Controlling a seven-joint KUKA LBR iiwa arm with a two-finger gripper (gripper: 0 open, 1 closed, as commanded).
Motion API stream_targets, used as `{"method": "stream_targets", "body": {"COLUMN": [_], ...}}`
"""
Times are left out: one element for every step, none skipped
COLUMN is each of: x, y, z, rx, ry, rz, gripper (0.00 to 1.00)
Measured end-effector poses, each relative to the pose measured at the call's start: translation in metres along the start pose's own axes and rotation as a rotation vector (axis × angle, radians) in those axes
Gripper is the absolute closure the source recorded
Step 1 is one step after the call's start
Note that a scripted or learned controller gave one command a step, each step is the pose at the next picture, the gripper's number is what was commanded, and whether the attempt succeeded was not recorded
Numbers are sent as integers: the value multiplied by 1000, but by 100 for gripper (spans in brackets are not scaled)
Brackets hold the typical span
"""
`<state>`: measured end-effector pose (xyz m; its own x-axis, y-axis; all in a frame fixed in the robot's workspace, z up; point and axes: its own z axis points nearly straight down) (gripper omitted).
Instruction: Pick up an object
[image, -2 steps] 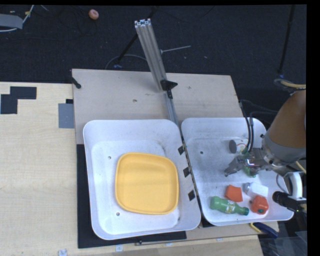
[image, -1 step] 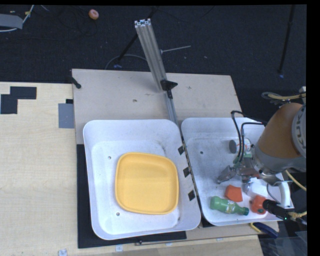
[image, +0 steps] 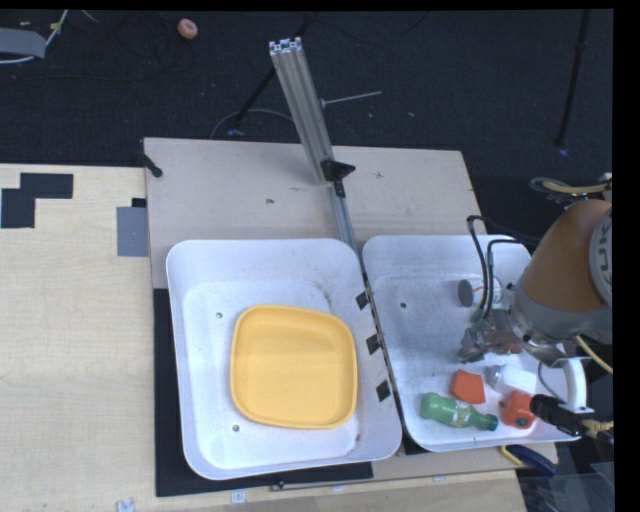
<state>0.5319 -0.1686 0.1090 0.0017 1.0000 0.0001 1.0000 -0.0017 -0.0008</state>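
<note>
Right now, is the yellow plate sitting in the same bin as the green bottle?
No, the yellow plate lies in the left bin, while the green bottle lies in the right bin.

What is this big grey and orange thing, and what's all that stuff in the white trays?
That is a robot arm, reaching in from the right. A camera fixed up above looks down on a bench with two shallow white trays. At the arm's end is a pincer for grabbing things; it is low over the right tray, but I can't tell if it has caught anything. In that tray, near the front, lie a green bottle, an orange block, and a red and white thing I can't name. The left tray has a big yellow plate lying flat. The robot's job is to pick something up.
</note>
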Motion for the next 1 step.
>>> {"method": "stream_targets", "body": {"x": [0], "y": [9], "z": [-58], "rx": [-5], "ry": [-1], "rz": [-2], "gripper": [100]}}
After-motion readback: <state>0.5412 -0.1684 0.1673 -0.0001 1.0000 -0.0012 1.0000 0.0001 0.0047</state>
